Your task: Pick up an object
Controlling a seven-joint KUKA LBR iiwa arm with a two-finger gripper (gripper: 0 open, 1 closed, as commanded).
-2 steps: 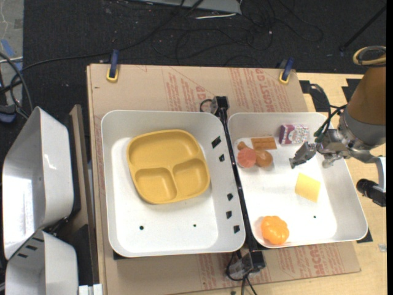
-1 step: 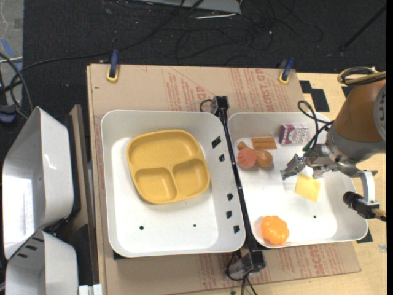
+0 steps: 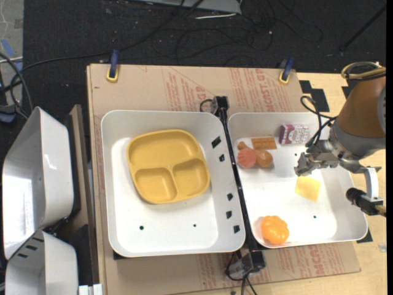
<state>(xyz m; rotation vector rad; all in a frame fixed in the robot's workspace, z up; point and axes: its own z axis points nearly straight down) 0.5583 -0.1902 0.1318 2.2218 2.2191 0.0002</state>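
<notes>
My gripper (image 3: 309, 163) hangs low over the right bin (image 3: 325, 226), directly above the upper edge of a pale yellow cheese wedge (image 3: 308, 188). Its dark fingers point down and nothing shows between them. An orange pepper-like toy (image 3: 274, 229) lies near the bin's front edge. At the back of the bin are a purple and white carton (image 3: 293, 133), an orange cracker-like piece (image 3: 263, 143), a pink round item (image 3: 247, 158) and a brown one (image 3: 264, 159).
The left bin (image 3: 116, 226) holds a yellow divided plate (image 3: 167, 165). A black divider strip (image 3: 230, 165) runs between the two bins. The arm's orange band (image 3: 363, 106) and a side bracket (image 3: 366, 198) stand over the right bin's right rim.
</notes>
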